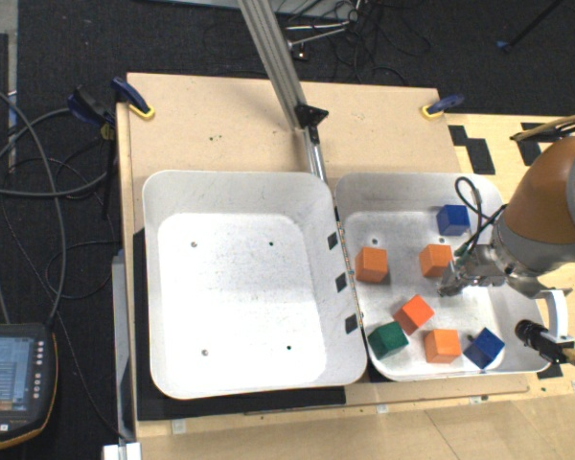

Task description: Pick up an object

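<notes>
The KUKA arm [546, 214] shows a rounded orange band above a smooth grey wrist housing, its surfaces glossy under the room light. A thin black cable [471, 199] loops out beside the wrist and runs down toward the gripper [457, 281], a small dark-grey metal assembly with a blocky head. Near the lower part of the arm, a white curved bracket [556, 312] carries a short black cylindrical fitting [532, 333].

I see gripper [457, 281] in right bin [402, 195]; one cube [436, 260] touching it on left, six more cubes around it; left bin [172, 195] beyond them
</notes>
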`<control>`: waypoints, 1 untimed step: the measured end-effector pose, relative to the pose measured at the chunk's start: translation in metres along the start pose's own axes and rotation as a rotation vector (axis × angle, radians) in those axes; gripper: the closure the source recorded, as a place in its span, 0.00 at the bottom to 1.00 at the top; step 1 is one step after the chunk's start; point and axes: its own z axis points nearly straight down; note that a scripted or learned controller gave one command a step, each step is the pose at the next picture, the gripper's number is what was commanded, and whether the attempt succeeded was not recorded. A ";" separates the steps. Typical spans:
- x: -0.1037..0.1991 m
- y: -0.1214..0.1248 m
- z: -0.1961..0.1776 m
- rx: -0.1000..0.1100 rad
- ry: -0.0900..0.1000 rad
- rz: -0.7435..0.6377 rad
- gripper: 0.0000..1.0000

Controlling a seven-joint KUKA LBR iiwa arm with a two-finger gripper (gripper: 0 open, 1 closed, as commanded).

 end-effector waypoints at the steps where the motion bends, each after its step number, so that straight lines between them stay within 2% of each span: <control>1: 0.001 -0.003 -0.044 -0.003 -0.001 -0.003 1.00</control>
